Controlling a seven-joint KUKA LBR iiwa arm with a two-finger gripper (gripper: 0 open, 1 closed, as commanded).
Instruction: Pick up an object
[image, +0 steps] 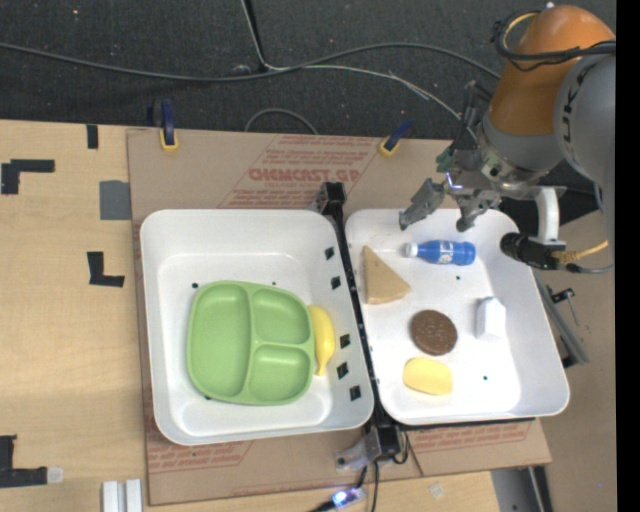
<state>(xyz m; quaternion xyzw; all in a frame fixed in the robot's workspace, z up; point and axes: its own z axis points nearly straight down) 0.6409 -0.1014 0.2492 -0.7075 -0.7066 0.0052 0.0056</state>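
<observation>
My gripper (441, 212) hangs open over the back of the right bin (530, 400), its two dark fingers spread with nothing between them. Just below and right of it lies a blue bottle (443, 252) on its side. A tan wedge (381, 277) rests at the bin's left wall. Nearer the front sit a brown round disc (434, 332), a yellow lump (427, 377) and a small white block (489, 317).
The left bin (165, 300) holds a green divided plate (250, 341) with a yellow banana (322, 338) at its right edge. A black clip strip (345, 300) runs between the bins. Cables trail across the dark area behind.
</observation>
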